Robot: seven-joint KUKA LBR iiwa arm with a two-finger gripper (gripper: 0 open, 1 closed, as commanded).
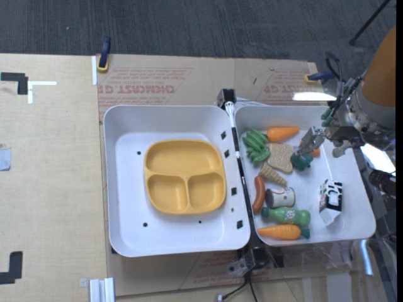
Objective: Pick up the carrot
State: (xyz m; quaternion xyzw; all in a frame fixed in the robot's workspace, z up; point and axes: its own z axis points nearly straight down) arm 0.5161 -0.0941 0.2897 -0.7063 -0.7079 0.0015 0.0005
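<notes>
Above right bin (352, 228), arm (378, 87) angled — fingers (308, 145) down

— How was the light over the bench?

— Bright and even, coming from above. The two white bins (113, 187) looked almost washed out, with only thin, soft shadows along their inner walls and under the yellow plate (185, 175).

— Any glare?

— A hard white patch sat on the cardboard (145, 83) behind the right bin, near the arm (381, 80), and another shone at the right side.

— And sharpness?

— The middle was fairly crisp. The arm at the right looked soft and blurred, and small toys (277, 187) lacked fine detail. The dark floor at the top was grainy.
</notes>
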